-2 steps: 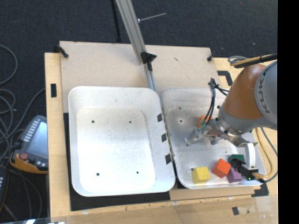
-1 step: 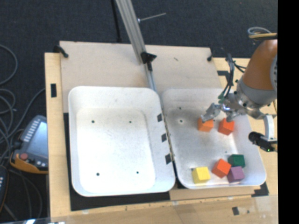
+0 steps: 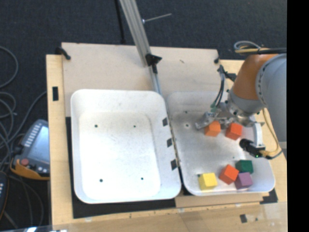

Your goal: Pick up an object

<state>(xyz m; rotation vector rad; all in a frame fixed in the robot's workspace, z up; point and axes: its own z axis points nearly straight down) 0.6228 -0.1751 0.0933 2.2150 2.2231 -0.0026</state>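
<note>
Gripper (image 3: 218,124) hangs low in the right bin (image 3: 190,108), just beside two orange blocks (image 3: 213,129); grip state unclear; yellow, orange, green, purple cubes (image 3: 209,180) cluster near front.

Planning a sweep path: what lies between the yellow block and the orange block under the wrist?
In the camera view, only bare white bin floor lies between the yellow block and the orange block.
</note>
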